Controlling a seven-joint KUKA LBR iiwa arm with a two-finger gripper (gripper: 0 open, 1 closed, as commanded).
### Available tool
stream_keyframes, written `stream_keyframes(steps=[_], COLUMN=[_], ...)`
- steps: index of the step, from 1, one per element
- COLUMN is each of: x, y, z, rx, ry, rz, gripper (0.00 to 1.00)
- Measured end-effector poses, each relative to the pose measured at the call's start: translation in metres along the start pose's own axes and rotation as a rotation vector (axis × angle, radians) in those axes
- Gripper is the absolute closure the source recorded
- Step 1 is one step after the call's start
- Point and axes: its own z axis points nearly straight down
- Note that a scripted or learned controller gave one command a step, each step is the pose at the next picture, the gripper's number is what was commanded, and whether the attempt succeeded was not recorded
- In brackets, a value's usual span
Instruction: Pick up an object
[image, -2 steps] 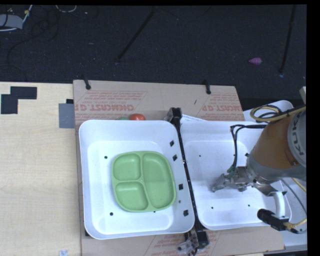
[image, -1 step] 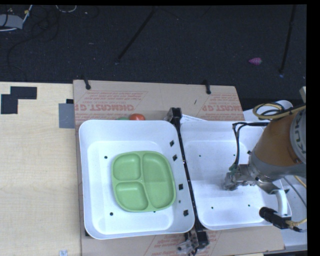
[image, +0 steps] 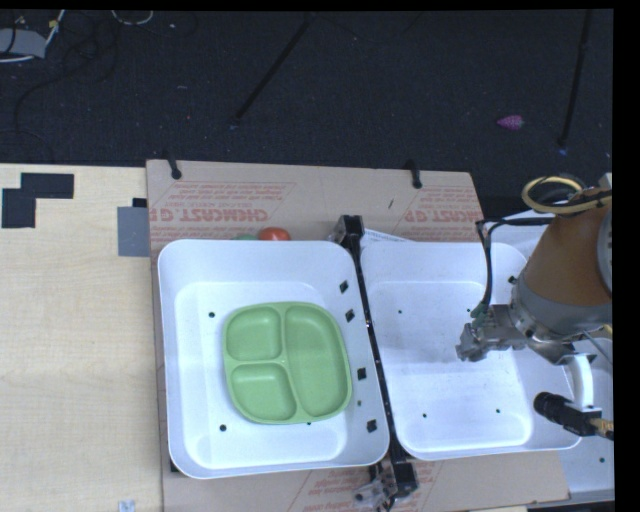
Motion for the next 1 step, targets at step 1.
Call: stream_keyframes(steps=[1], x=[-0.0027], y=[0.0108], z=[-0.0524], rx=[0.0], ry=[0.0], rz=[0.001], gripper=[1.0])
